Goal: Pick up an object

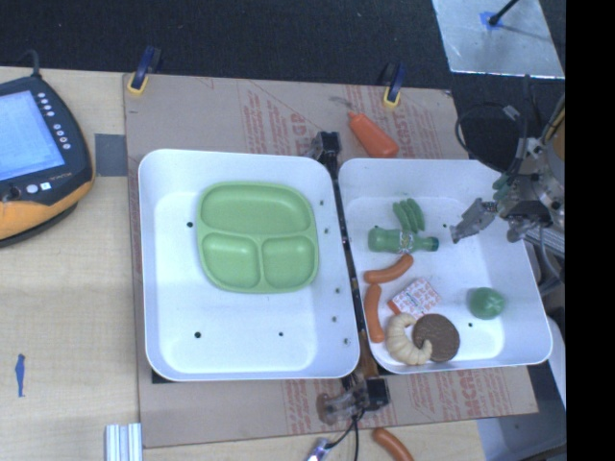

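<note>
Gripper above right bin, near upper right corner; finger opening indiscernible, nothing visibly held. Green bottle just left; green ball below.

Wooden bench, dark floor perhaps.

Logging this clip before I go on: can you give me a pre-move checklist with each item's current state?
1. Gripper over the right bin: ok, at its upper right part.
2. Nothing held: cannot tell.
3. Jaws state: cannot tell, too small and blurred.
4. Nearest targets free to grasp: ok, the green bottle and green pods lie left of the gripper, apart from it.
5. Crowding: not ok at the bin's bottom, where the croissant touches the brown cookie.
6. Green divided plate sits in the left bin: ok.
</note>
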{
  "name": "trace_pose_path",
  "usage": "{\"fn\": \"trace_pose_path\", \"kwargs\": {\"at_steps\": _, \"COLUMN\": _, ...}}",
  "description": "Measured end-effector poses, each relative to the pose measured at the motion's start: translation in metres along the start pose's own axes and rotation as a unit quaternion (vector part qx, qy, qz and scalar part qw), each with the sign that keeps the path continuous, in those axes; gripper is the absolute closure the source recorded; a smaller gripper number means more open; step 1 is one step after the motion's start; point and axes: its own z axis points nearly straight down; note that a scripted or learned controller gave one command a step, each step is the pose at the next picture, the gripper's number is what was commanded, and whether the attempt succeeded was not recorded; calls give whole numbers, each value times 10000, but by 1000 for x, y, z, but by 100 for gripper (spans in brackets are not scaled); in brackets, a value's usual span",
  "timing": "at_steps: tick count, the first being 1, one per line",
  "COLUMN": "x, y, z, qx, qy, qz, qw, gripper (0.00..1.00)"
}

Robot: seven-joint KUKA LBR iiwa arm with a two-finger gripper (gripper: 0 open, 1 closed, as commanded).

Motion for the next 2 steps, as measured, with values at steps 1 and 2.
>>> {"fn": "trace_pose_path", "kwargs": {"at_steps": 1, "x": 32, "y": 46, "z": 107, "qx": 16, "qy": -4, "qz": -9, "qw": 10000, "gripper": 0}}
{"fn": "trace_pose_path", "kwargs": {"at_steps": 2, "x": 26, "y": 106, "z": 159, "qx": 0, "qy": -8, "qz": -14, "qw": 10000, "gripper": 0}}
